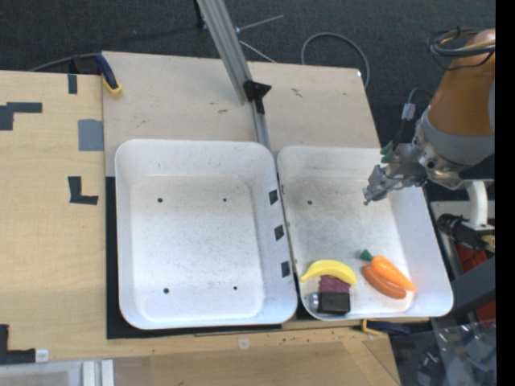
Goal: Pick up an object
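A grey KUKA arm (459, 119) with an orange band reaches in from the right, its pincer (376, 190) hanging over the upper right part of the right-hand bin (322, 175). Whether the pincer is spread or pressed together cannot be told at this slant and size; nothing is seen between its tips.

No brand name, label or legible writing can be made out on any object or on the table (48, 159).

The pickable things lie together along the near edge of the right-hand bin, well apart from the pincer. A yellow banana (328, 270) curves over a dark purple item (331, 284), which sits just above a small black block (335, 301) at the bin's near rim. To their right lies an orange carrot (387, 278) with a green stub at its upper left end, close to the banana but apart from it.

The left-hand bin (193, 232) touches the right-hand bin along a shared edge marked with small dark tabs. A slanted metal rail (229, 43) runs from the top of the view down to a black bracket (256, 91) just above the seam between the bins. Grey and dark tape patches (90, 133) mark the pale wooden table on the left, and a blue-and-yellow clamp (109, 75) sits at its upper left. A thin cable (334, 51) loops on the dark floor behind the table. Nothing lies between the pincer and the bin floor beneath it.
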{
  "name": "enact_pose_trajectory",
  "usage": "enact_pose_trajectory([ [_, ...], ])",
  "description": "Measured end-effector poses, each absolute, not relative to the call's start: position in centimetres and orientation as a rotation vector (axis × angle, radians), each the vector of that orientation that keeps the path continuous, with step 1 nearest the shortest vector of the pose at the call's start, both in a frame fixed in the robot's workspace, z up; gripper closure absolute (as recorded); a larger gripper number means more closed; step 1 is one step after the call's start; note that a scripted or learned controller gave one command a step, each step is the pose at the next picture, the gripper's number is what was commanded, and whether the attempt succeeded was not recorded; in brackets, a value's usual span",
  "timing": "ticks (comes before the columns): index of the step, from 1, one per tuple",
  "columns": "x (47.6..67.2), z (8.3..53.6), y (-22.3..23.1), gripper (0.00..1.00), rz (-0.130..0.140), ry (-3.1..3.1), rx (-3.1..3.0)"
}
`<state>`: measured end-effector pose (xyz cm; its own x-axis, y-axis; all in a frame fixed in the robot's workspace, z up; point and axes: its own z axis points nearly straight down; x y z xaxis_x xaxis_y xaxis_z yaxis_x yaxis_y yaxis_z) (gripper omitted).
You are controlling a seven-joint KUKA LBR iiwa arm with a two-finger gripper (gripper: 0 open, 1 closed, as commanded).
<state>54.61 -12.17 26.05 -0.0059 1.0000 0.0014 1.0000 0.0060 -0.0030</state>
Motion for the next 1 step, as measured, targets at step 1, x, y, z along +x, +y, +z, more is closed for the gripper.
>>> enact_pose_trajectory([
  [1, 55.86, 26.22, -7.49, 1.00, 0.000, -2.227, -2.213],
])
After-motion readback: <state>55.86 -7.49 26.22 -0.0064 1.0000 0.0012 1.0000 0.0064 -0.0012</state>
